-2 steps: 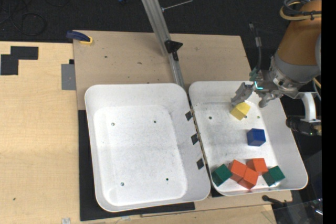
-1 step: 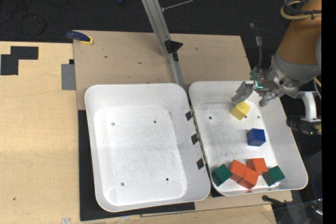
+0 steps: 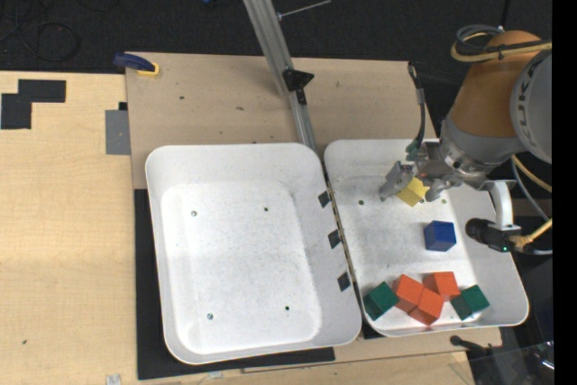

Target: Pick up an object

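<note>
The big shallow white plastic bin (image 3: 239, 252) fills the lower left of the frame. In the right-hand white bin (image 3: 379, 167), at mid-right, the metal claw (image 3: 412, 187) is clenched around a small yellow cube (image 3: 413, 191), with a blue cube (image 3: 440, 235) just below.

The arm (image 3: 514, 95) is a bulky rounded body, grey on its right side, with a wide orange band (image 3: 482, 104) above the wrist. Dark cables (image 3: 473, 39) loop over its far top. The gripper (image 3: 413, 185) is small, metallic grey, with two short fingers.
</note>
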{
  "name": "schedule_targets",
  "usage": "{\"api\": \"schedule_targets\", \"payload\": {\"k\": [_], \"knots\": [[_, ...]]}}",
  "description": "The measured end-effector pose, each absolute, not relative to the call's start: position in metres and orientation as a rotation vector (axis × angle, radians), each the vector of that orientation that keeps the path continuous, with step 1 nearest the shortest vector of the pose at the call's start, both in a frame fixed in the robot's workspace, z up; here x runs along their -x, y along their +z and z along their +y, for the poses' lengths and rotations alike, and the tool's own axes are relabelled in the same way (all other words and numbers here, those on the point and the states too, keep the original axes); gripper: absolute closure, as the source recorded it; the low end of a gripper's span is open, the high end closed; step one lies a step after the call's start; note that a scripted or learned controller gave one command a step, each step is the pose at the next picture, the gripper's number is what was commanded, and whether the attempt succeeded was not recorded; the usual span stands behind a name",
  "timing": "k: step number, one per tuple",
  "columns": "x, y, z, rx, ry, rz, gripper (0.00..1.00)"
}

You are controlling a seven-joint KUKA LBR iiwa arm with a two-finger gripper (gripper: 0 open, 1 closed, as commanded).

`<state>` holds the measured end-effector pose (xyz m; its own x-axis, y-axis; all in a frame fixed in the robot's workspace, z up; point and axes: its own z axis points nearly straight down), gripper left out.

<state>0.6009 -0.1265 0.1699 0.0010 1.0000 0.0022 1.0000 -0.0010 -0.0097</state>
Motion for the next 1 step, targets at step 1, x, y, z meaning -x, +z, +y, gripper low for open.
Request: {"api": "schedule_targets", "payload": {"k": [1], "knots": [[-0.6029, 0.1073, -0.1309, 2.217, 0.01, -2.214, 0.0]]}}
